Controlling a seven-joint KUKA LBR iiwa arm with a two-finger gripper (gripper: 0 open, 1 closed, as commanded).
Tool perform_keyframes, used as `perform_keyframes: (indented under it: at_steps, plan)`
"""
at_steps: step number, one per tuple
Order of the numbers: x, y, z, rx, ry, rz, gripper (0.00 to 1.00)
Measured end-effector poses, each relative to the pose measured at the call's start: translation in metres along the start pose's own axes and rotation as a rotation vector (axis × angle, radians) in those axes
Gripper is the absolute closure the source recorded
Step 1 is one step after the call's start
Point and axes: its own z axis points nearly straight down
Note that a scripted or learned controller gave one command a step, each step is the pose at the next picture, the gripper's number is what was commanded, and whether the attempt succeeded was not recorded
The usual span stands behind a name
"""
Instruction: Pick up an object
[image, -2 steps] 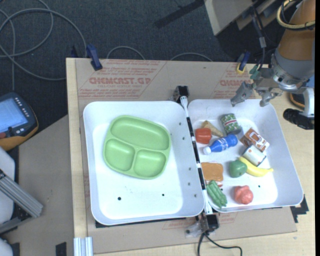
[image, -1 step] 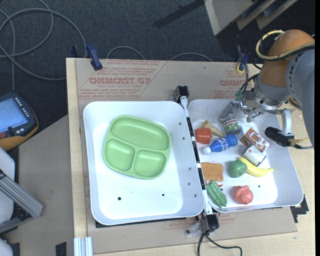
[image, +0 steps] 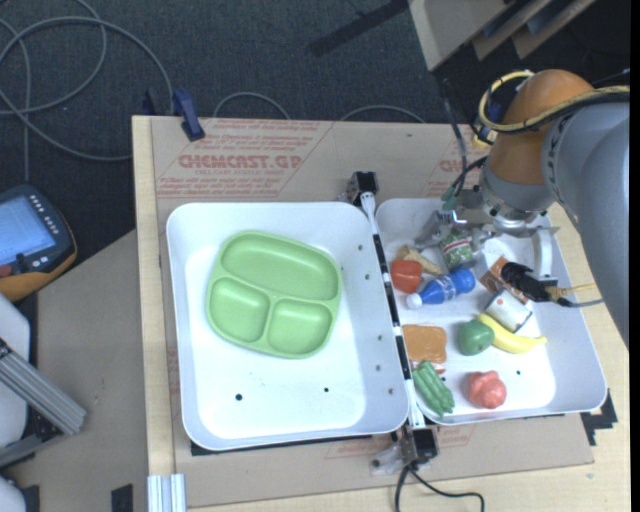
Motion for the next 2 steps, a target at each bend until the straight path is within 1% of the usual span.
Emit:
perform_keyframes:
  at_steps: [1,2]
  plan:
    - [0.0,0.001,-0.011,-0.002,-0.001,-0.001,1.0]
    - [0.105,-0.017,-0.101,-0.004,0.0,-0.001,1.0]
